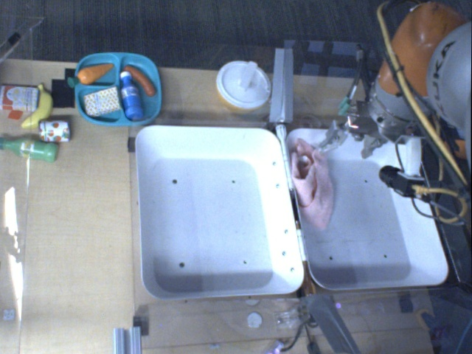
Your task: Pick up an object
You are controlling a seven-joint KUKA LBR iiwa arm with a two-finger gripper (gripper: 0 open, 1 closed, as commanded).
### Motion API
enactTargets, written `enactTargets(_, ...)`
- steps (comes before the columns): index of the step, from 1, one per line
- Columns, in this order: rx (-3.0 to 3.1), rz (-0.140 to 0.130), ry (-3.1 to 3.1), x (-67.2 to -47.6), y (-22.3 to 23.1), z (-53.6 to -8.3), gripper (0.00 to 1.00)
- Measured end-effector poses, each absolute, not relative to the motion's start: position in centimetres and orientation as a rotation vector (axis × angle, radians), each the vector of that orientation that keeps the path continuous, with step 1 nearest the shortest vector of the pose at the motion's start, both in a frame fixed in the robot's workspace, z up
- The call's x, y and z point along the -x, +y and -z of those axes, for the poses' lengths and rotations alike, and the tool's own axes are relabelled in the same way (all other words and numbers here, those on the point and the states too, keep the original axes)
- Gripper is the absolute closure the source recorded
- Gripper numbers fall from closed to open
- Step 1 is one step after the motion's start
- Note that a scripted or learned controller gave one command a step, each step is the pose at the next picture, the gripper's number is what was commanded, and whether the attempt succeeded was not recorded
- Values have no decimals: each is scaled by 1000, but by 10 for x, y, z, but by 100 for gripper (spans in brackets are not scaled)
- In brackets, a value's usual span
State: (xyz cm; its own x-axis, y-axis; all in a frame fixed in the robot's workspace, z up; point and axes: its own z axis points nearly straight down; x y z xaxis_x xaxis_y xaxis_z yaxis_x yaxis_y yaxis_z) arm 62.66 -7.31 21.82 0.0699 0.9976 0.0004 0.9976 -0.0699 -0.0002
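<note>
1. Now the end effector [346,133] hovers over the right bin's [383,271] far edge; whether it is wide or narrow, I cannot tell.
2. Just left of and below it, a crumpled pink cloth [313,183] lies against that bin's left wall.

- I am looking down on a robotics lab bench [74,234], not a home or shop.
- Two shallow white bins [214,212] sit side by side on it, with a metal divider bar [279,87] fixed between them.
- The grey arm with its orange band [417,39] trails loose yellow and black cables [435,190].
- Toy food fills a blue compartment tray [118,88], with more toy props [33,120] at the bench's left edge.
</note>
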Motion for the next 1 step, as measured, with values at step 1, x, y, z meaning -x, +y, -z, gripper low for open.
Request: enactTargets(1, 2218, 1, -2226, -643, -97, -133, 0)
